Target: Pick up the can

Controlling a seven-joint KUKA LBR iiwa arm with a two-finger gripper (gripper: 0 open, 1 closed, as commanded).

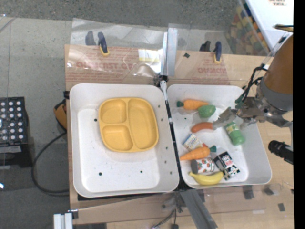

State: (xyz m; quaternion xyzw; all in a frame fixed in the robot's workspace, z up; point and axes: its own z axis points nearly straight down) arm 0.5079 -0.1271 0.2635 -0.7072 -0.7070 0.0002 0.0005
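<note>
Plainly, the can sits toward the near edge of the right bin, a small white one with red markings. It is packed in tightly: a carrot lies just on its far side, a banana just on its near side, and a black and white carton is close on its right.

I would judge it light and stiff, with a smooth, curved wall that could slip or roll away if pinched off centre. The best hold looks to be across the middle of its body, along the left-to-right line where the neighbours leave some room.

The claw hangs over the far half of the same bin, between an orange carrot-like piece and a green bottle, well apart from the can. I cannot tell how far it is open, as its parts blur into grey against the white floor; nothing is visibly held in it.

Whether the can stands upright or lies on its side is also hard to make out, and its label is too small to read.
</note>
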